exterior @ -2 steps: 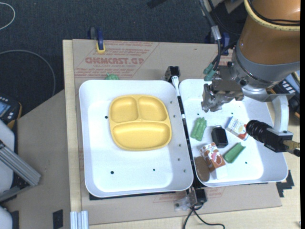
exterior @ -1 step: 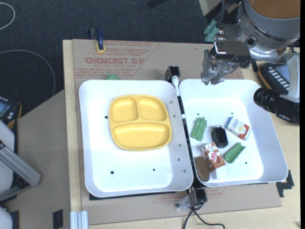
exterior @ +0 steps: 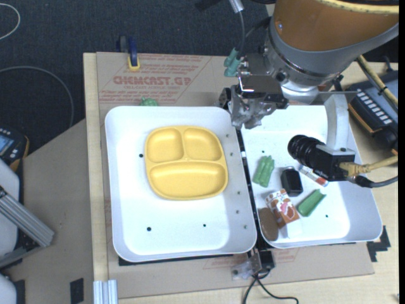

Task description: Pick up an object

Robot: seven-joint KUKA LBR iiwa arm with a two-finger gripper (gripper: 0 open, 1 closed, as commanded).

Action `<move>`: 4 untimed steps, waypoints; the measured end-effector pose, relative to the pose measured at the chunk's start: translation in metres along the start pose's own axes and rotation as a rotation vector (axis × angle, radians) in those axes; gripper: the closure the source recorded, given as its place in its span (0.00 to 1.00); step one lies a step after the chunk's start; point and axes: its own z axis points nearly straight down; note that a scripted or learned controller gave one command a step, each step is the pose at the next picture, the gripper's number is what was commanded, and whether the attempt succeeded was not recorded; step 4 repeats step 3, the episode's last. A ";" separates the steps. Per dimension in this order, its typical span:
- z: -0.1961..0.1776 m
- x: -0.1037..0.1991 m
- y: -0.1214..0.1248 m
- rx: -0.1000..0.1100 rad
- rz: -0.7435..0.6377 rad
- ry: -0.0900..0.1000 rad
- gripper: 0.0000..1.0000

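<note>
The left white bin (exterior: pixel 126 189) holds a yellow three-compartment plastic plate (exterior: pixel 186 162); the tool (exterior: pixel 249 113) hangs over the bins' shared far rim, its grip impossible to tell; the right white bin (exterior: pixel 361 223) holds two green pieces (exterior: pixel 264 170), a small black block (exterior: pixel 292 181) and a red-and-white packet (exterior: pixel 282 207).

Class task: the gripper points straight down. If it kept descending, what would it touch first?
Probably the right bin, at bare floor near its top-left corner; the gripper hangs there. The nearest green piece looks off that line, though depth is uncertain.

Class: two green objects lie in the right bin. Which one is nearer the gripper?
The upper-left green piece, by the bin divider, nearer the gripper; the other green piece lies lower right.
</note>
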 end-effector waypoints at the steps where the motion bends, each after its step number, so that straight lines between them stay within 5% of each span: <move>1: 0.080 -0.043 0.000 0.003 0.012 -0.003 1.00; 4: 0.054 -0.040 0.002 -0.012 0.006 0.001 1.00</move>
